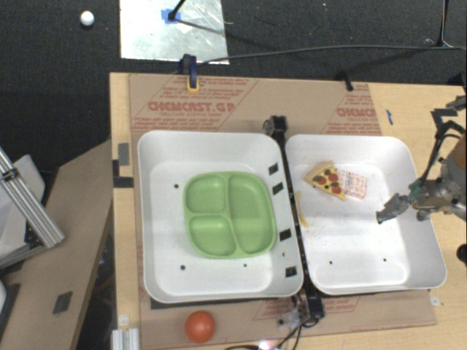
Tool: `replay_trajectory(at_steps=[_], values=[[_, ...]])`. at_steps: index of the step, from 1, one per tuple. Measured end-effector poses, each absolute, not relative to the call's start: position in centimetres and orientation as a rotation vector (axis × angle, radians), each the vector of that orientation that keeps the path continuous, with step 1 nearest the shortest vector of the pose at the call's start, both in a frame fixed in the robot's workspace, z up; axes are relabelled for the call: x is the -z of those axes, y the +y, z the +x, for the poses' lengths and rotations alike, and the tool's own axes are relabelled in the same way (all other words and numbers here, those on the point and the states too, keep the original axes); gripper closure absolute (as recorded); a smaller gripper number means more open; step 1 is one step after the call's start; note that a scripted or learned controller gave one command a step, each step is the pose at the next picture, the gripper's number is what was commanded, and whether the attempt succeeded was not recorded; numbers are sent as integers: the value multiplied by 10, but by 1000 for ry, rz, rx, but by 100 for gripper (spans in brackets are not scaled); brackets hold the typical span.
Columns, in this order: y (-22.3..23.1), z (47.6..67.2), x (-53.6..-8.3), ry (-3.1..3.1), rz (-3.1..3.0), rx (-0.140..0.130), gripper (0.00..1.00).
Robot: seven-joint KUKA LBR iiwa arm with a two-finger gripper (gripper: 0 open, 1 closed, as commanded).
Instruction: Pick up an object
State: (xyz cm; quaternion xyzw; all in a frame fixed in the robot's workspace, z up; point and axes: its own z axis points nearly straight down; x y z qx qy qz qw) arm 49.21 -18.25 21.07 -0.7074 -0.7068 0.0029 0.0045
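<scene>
the gripper [387,211] reaches in low over the right bin [365,268], finger spread unclear, apart from the pizza slice [327,179]

There are 2 white bins: the left bin [157,159] and the right bin [379,261]. There is 1 green divided plate [230,215], 1 toy pizza slice [327,179], 1 orange ball [200,326] and 1 small white ball [87,18].

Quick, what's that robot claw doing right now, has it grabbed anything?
Gripper: over the right bin, apart from the pizza slice toy; open or closed cannot be told.
</scene>
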Motion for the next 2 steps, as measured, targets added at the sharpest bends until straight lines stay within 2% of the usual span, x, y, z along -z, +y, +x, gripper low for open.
replay_trajectory(at_steps=[1, 2], values=[[-182, 495, -217, -2226, -2219, 1, 0], [-173, 489, -166, -2222, -2217, -1, 0]])
